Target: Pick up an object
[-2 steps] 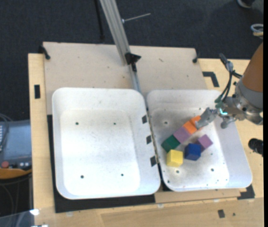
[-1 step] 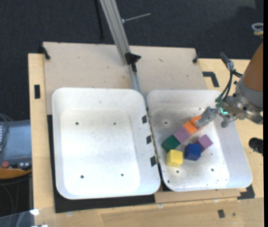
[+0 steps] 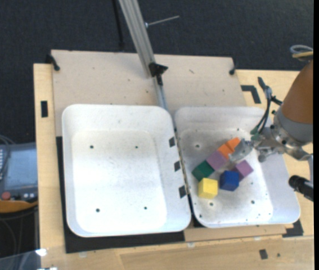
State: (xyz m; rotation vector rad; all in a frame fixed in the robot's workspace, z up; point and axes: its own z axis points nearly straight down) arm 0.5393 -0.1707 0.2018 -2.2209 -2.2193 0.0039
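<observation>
Several small blocks lie clustered in the right bin (image 3: pixel 260 207): an orange block (image 3: pixel 229 147), a purple block (image 3: pixel 216 160), a green block (image 3: pixel 203 170), a yellow block (image 3: pixel 207 188), a blue block (image 3: pixel 230 180) and a lilac block (image 3: pixel 244 169). My gripper (image 3: pixel 243 151) reaches in from the right and sits low over the cluster, between the orange block and the lilac block. It looks close to or touching both. Its tip is small and grey against the bin floor.
The left bin (image 3: pixel 120 167) stands beside the right one, their rims meeting near the middle. A slanted metal rail (image 3: pixel 139 32) rises behind the bins. A teach pendant (image 3: pixel 13 173) lies off the bench at the left. The arm's orange band (image 3: pixel 302 94) hangs over the right bin's far right corner.
</observation>
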